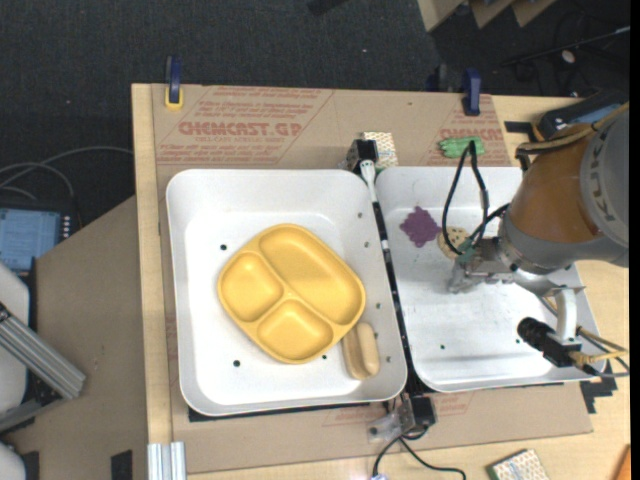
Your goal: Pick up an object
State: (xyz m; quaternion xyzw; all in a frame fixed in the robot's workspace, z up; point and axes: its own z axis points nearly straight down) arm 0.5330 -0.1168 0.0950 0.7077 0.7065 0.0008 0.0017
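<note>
Jaws: low over the floor of the right bin point(480, 363), about mid-bin, at the end of the arm point(560, 208) reaching in from the right. You cannot tell whether they are released or clenched, because the wrist hardware masks them. Nothing is seen between them.

Camera view, right bin: a purple piece point(420, 226) lies flat on the bin floor, up and to the left of the jaws, near but apart. It looks compact, with no clear long axis. A small pale item point(457, 237) sits just beside it, between it and the jaws, and is too small to identify.

Camera view, left bin point(200, 218): a yellow plate point(290, 290) lies in the middle. A tan piece point(362, 350) lies against the plate's lower right edge, with its long axis running near to far.

Surface point(260, 128): a green item point(460, 148) lies beyond the right bin's far rim.

Judgement: the pick is not yet made. The purple piece is your nearest candidate. The coming move calls for a short shift up-left before descending. Expect the pale item to sit in the path.
</note>
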